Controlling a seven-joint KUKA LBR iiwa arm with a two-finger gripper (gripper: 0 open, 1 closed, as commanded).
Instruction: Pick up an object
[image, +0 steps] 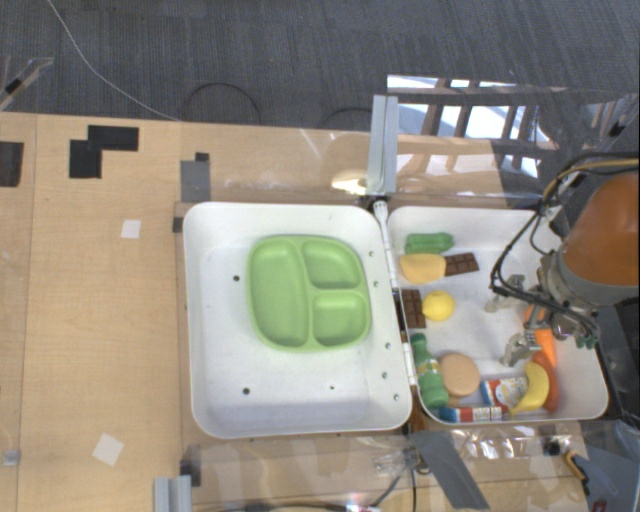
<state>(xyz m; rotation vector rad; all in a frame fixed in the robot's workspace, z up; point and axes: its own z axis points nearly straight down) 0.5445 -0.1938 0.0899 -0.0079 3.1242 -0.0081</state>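
Grey arm (590, 215), orange band, black cables looping alongside.

Two white bins (215, 330); one green divided plate (308, 291).

You are looking down on a pale wooden bench (90, 330), which serves as the landmark here. Beyond its far edge lies dark grey ribbed carpet (250, 50), crossed by a thin pale cable (100, 70) that curves toward the bench. On the bench's left part sit black rectangular patches (100, 148) near the far edge, and small pale squares (131, 229) lie closer in. A grey metal post (383, 145) stands upright at the bench's far edge. Clear panels (470, 130) beside that post catch bright reflections of a window frame.
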